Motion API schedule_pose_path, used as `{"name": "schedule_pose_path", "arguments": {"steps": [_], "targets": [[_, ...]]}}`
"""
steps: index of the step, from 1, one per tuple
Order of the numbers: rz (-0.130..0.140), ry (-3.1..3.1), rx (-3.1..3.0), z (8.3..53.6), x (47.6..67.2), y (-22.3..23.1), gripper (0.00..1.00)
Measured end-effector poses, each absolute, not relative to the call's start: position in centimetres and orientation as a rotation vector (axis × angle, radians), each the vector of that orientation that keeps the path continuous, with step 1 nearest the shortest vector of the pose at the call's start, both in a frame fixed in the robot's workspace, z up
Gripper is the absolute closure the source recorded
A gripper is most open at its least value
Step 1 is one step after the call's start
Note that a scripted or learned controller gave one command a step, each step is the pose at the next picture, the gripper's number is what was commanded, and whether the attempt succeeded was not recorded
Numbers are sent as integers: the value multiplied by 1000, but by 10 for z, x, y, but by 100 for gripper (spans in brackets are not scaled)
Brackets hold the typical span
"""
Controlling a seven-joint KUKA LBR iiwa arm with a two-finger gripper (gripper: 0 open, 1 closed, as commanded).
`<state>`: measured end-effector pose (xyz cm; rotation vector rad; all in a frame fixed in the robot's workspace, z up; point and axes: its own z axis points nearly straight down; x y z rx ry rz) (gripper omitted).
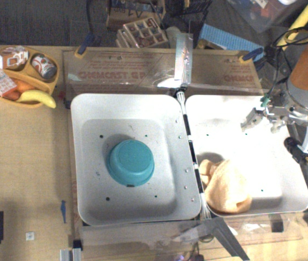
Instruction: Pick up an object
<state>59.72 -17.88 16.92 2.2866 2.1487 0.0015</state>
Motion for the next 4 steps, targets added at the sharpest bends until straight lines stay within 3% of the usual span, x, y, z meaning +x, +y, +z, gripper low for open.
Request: {"name": "schedule_pose_path", "arguments": {"steps": [1,2,3,4], "targets": [[-2,1968,2452,147,536,-139,0],[0,1815,2563,176,492,-214,0],[2,1808,2565,186,492,-217,100],[3,1808,2565,186,492,-217,0]]}}
